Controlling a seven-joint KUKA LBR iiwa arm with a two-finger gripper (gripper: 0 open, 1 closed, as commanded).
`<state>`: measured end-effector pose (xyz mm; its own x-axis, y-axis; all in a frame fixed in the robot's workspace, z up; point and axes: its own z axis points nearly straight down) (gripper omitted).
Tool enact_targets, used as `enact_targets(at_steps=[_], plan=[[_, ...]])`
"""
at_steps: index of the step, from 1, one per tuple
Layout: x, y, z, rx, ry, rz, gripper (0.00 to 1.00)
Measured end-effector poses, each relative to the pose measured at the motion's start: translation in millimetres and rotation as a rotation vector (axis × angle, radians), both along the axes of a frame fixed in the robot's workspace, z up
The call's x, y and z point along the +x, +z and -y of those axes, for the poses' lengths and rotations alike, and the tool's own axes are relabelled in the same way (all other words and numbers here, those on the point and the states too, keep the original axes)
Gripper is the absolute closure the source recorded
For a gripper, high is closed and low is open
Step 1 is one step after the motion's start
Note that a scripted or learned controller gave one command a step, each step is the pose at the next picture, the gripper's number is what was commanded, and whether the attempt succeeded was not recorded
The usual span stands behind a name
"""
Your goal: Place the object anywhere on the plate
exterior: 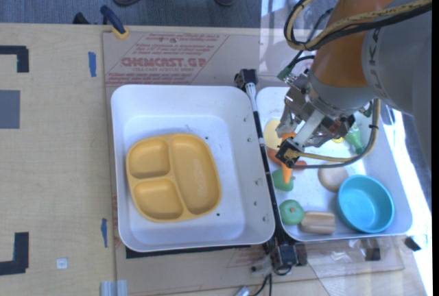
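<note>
Plastic toy carrot (pixel 291 159), orange with a green top, sits pinched between the claw (pixel 289 153) fingers at the right bin's (pixel 401 219) left edge. The glossy yellow three-compartment plate (pixel 173 176) lies centred in the left bin (pixel 180 107).

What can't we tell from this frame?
- Hand, camera view: finger state is unreadable; cables and the wrist crowd it.
- Orange item under the hand: identity and whether it is gripped are unclear, since the hand covers most of it.
- Green item behind the wrist: mostly hidden by the arm.
- Right bin: its far side is blocked by the arm.
</note>
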<state>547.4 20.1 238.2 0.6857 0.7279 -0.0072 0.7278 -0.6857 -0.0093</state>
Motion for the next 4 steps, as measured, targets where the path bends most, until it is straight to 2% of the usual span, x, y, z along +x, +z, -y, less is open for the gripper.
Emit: enact_targets(at_steps=[1, 2, 3, 4], plan=[[1, 4, 3, -0.001, -0.006, 0.008, 0.0], [25, -56, 5, 0.002, 0.21, 0.003, 0.0], [-48, -55, 17, 0.003, 0.366, 0.007, 0.0], [-47, -46, 16, 0.002, 0.364, 0.008, 1.0]])
